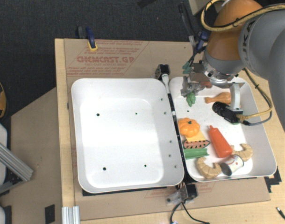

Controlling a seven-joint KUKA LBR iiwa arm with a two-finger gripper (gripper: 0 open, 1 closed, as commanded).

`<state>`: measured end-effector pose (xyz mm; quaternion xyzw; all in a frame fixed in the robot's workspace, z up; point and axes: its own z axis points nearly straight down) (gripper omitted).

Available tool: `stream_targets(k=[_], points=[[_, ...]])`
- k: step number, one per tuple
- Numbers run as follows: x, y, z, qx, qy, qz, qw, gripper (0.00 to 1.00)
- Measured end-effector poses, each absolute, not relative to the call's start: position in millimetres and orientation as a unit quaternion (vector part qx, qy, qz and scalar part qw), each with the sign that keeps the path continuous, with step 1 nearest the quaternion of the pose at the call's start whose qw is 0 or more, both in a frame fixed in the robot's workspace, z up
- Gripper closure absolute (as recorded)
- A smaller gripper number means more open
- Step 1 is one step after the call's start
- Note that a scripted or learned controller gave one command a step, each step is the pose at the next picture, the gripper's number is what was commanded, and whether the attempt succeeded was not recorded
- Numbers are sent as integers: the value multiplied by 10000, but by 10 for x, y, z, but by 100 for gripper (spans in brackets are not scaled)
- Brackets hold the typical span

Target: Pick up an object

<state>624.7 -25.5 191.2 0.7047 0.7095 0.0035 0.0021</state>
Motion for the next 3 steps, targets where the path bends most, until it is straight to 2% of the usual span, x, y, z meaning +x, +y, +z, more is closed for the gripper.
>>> stream_targets(k=[1, 2, 3], points=[[6685, 422, 1851, 7046, 7096, 27, 17, 100], [6664, 664, 1979, 7062, 7080, 12, 7, 100], [6670, 1050, 2479, 7056, 7086, 29, 16, 100]])
